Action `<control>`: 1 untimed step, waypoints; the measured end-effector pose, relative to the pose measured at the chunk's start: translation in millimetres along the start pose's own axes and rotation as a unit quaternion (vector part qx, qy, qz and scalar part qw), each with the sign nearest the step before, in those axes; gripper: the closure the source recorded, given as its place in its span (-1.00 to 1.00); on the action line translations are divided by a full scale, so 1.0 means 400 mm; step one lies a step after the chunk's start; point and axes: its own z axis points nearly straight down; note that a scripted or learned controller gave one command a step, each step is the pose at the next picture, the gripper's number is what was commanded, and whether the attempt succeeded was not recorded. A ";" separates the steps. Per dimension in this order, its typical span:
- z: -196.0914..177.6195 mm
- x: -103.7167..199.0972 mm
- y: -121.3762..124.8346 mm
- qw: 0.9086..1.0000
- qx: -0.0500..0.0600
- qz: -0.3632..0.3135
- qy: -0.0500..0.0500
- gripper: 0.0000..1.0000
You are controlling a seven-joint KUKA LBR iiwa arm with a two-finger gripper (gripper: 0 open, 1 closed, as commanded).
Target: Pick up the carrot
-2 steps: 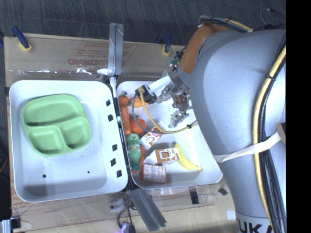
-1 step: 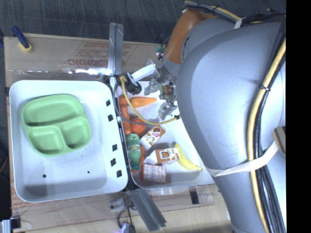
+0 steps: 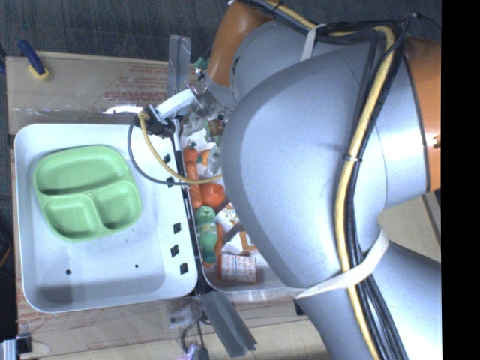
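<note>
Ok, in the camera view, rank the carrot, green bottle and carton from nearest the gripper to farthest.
1. carrot, just below the gripper.
2. green bottle, further down the picture.
3. carton, lowest and slightly rightward.

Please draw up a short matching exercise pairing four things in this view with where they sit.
Things:
1. green three-compartment plastic tray
2. orange carrot-like piece
3. blue clip
4. grey arm with orange band

Places:
A. top left bench corner
B. over the right bin
C. in the left white bin
D. in the right bin, near the divider

Pairs: 1-C, 2-D, 3-A, 4-B
</note>
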 end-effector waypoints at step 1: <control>0.002 -0.049 0.073 0.999 0.001 0.041 -0.002 -1.00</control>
